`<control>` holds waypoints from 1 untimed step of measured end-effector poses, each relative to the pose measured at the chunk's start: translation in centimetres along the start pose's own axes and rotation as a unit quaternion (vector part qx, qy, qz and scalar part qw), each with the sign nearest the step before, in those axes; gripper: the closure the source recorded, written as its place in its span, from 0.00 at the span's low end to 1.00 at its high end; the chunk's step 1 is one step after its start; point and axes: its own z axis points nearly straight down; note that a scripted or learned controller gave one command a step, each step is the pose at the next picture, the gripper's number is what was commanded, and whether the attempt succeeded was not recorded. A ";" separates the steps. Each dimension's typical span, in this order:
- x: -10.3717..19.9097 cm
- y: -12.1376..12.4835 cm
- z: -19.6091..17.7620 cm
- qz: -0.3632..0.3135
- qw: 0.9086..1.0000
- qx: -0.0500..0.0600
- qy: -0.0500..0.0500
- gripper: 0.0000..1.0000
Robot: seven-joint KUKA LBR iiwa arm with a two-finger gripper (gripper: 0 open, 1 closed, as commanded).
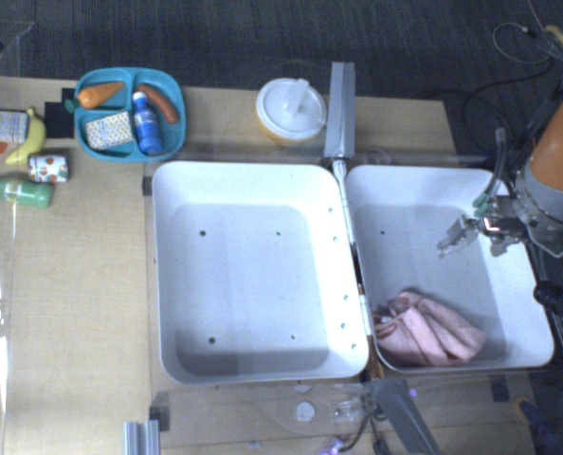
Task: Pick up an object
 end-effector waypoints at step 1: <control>3.9 -3.0 12.4 -0.017 1.000 0.000 0.000 0.00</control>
